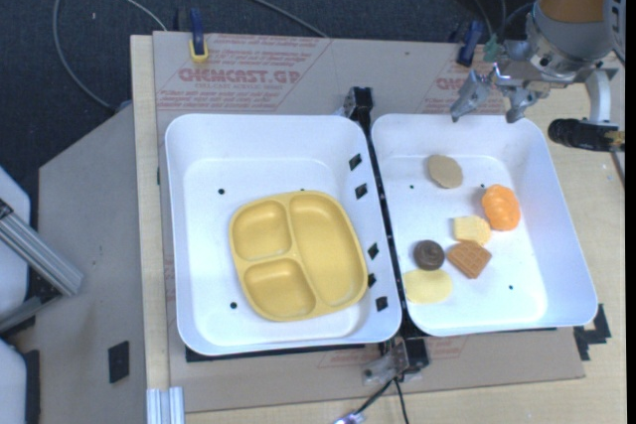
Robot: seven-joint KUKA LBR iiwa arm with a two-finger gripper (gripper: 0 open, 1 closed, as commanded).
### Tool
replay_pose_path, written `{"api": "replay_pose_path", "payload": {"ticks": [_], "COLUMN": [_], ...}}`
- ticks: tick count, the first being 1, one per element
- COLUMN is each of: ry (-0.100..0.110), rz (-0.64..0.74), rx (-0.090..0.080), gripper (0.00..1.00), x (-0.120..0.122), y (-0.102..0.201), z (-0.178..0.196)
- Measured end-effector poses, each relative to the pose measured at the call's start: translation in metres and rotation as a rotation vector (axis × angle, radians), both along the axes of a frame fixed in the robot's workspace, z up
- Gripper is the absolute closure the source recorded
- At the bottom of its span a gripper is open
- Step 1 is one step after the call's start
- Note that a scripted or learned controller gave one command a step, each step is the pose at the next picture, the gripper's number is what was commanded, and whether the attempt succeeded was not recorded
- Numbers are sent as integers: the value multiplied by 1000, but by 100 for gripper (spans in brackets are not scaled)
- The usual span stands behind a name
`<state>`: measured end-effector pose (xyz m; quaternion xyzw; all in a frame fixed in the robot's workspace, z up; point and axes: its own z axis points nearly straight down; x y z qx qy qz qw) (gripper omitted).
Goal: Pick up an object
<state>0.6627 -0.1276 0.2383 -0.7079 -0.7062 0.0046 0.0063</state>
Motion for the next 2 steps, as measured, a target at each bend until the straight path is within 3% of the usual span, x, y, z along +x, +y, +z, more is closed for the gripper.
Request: {"api": "replay_pose_path", "payload": {"ticks": [1,2], "ry": [-14,-8], "rz": [2,2], "rx": [-2,-1], "gripper": [0,0], "x": [2,1], "y": [0,-6], "z": [9,-52]}}
